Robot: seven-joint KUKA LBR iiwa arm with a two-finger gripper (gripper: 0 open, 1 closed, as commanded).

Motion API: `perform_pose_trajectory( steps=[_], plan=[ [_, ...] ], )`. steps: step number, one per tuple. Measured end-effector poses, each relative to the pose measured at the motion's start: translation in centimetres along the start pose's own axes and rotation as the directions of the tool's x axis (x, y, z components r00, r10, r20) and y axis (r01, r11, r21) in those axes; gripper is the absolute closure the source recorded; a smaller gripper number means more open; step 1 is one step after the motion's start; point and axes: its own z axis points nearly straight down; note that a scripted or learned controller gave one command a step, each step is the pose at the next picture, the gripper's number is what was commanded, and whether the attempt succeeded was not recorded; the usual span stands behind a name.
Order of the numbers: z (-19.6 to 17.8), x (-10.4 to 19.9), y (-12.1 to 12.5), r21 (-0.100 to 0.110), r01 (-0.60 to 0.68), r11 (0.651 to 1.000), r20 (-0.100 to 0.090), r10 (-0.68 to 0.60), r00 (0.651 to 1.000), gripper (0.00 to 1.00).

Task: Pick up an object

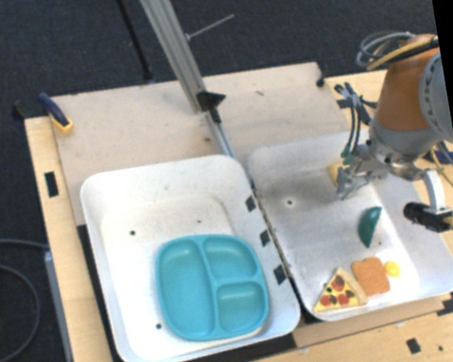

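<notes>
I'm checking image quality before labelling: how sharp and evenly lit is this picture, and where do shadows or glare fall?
Camera view: soft overall, small items like the pizza slice toy lack detail; the gripper is blurred; lighting is even; the right bin shows a faint grey shadow near the gripper; the teal divided plate has mild sheen, no hard glare.

Wooden bench [139, 122] bearing two white bins [168, 190] [301, 163] side by side
</notes>
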Motion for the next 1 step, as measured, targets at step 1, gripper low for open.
perform_pose_trajectory(
  steps=[1],
  plan=[
    [-6.31, -0.85, 0.05, -0.003, -0.004, 1.000, 0.001, 0.004, 1.000, 1.00]
  ],
)
